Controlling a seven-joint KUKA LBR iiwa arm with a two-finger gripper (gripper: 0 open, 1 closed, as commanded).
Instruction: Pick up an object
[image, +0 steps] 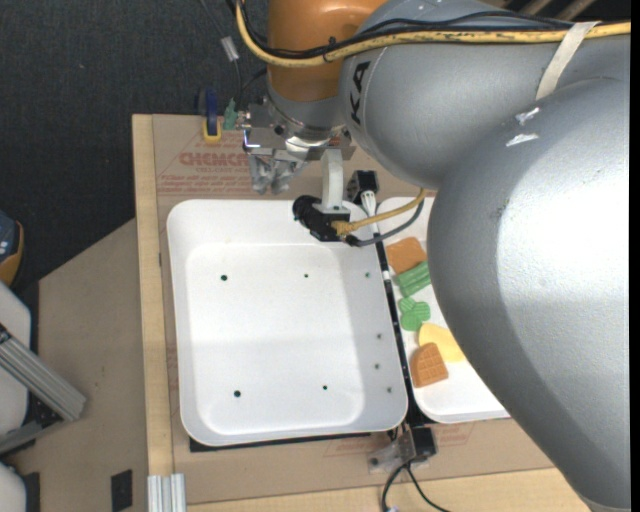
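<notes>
Camera view showed us the gripper (270, 178) above the left bin's (200, 330) far edge, nothing visibly between its fingers, whose spacing we couldn't tell, so we judged it should cross to the orange, green and yellow pieces (415, 315) along the right bin's (470, 405) left edge.

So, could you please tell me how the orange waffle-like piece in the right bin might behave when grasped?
The orange waffle piece looks like moulded plastic, so probably stiff and light. Its ridged face may grip well. It lies flat against a yellow piece, which might shift too.

Bright even overhead light, soft shadow across left bin (280, 330), arm (520, 200) perhaps slightly blurred
</notes>
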